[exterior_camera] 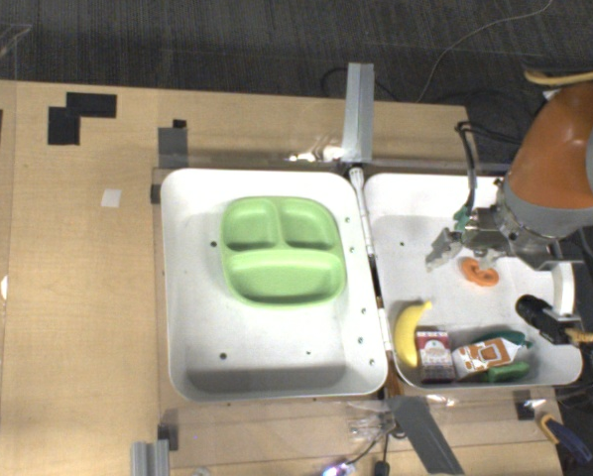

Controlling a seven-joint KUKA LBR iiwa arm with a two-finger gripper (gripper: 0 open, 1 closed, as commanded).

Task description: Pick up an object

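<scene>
Camera view: jaws (462, 245) parted (gripping nothing) beside one orange ring (481, 273); one banana (409, 331), two cartons (434, 353) nearby.

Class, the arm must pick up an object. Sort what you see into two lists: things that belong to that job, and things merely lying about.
Belongs to the job:
pincer
orange piece just beside the pincer
banana
dark red box
carton
right bin

Lying about:
green divided plate
left bin
</scene>
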